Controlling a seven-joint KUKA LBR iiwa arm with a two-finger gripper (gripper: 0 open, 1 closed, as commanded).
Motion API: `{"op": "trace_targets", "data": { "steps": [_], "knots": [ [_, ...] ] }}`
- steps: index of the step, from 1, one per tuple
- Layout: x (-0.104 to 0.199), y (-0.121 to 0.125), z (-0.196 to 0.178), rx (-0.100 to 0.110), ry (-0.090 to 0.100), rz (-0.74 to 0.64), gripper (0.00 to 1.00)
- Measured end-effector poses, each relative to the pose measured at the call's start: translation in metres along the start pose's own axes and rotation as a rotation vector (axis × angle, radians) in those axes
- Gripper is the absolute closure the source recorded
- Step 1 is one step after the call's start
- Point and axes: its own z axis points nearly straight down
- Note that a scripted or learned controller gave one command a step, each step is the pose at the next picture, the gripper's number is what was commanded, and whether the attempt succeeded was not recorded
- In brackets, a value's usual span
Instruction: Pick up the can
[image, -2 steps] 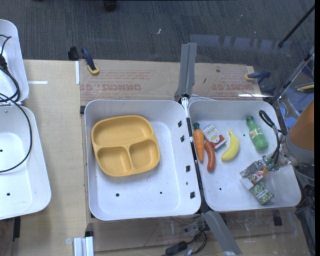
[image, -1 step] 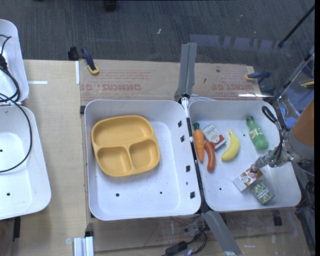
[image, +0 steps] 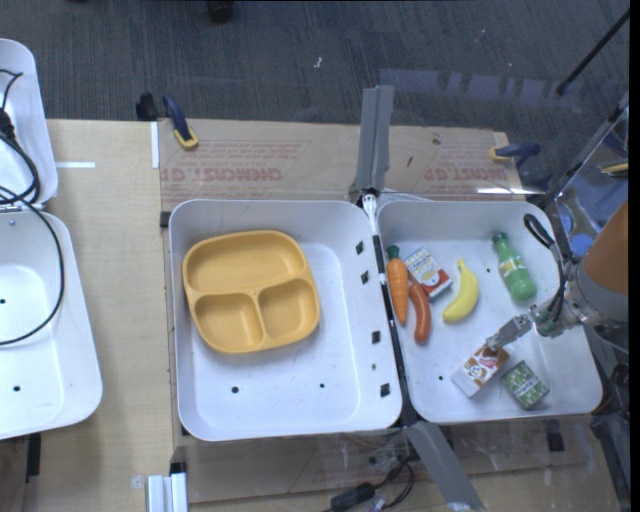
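One camera looks down at a slant from above the bench (image: 110, 160), far enough back to take in both white bins (image: 190, 300). The arm (image: 610, 260) enters from the frame's right.

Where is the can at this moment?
In the camera view, the can lies in the right bin, near its front right corner. The small carton is just to its left, and the end effector is above both.

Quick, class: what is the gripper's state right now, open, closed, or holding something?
Gripper: cannot be told; it sits above the juice carton, nothing visibly held.
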Motion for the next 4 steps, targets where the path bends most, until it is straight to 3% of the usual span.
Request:
{"op": "trace_targets", "data": {
  "steps": [1,2,3,4],
  "knots": [
    [0.000,-0.005,0.014,0.011,0.009,-0.008,0.00],
    [-0.021,-0.011,0.013,0.006,0.004,-0.010,0.00],
    [0.000,-0.008,0.013,0.014,-0.005,-0.010,0.00],
    [-0.008,-0.009,0.014,0.012,0.005,-0.012,0.00]
  ]
}}
